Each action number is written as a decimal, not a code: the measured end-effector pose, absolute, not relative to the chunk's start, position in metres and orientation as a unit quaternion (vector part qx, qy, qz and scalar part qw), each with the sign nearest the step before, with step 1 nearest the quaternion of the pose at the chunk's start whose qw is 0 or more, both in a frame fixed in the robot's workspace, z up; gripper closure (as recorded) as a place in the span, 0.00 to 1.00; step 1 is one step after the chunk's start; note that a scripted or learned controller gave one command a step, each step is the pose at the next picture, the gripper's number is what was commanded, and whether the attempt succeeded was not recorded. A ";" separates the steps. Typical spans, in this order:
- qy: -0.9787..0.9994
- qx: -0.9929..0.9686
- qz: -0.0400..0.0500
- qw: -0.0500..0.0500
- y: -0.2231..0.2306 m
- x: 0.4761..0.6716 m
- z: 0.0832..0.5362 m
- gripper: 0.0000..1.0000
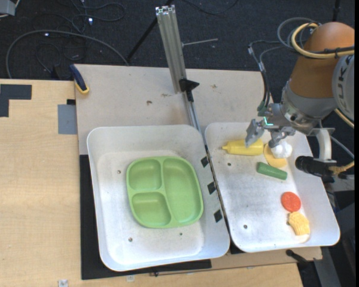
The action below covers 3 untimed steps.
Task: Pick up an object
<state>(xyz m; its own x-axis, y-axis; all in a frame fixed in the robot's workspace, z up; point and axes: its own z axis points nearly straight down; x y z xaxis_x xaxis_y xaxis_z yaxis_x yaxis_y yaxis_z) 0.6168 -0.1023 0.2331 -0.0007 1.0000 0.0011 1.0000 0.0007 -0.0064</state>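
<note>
Corn [298,223] and tomato [291,201] untouched in right bin [251,232]; jaws [264,137] spread over banana [244,148], gripping nothing. Pick not done.

Grey arm [341,82], orange band [330,39], yellow cable loop [299,37], metallic end effector [265,137]

Even, fairly bright overhead light. The white bins [107,244] look slightly washed out, shadows are soft and short, the floor [78,23] is dark, and detail is grainy.

Green tray [165,191], white bins [107,154]
</note>
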 end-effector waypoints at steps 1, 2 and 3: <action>-0.707 -0.707 0.001 0.001 -0.102 0.618 0.235 0.00; -0.707 -0.707 0.003 0.003 -0.101 0.617 0.170 0.00; -0.707 -0.707 0.003 0.003 -0.101 0.609 0.108 0.00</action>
<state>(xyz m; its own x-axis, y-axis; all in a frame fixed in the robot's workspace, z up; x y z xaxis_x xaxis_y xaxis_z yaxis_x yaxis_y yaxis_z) 0.6090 -0.1008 0.1079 0.0002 1.0000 0.0010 1.0000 -0.0002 -0.0088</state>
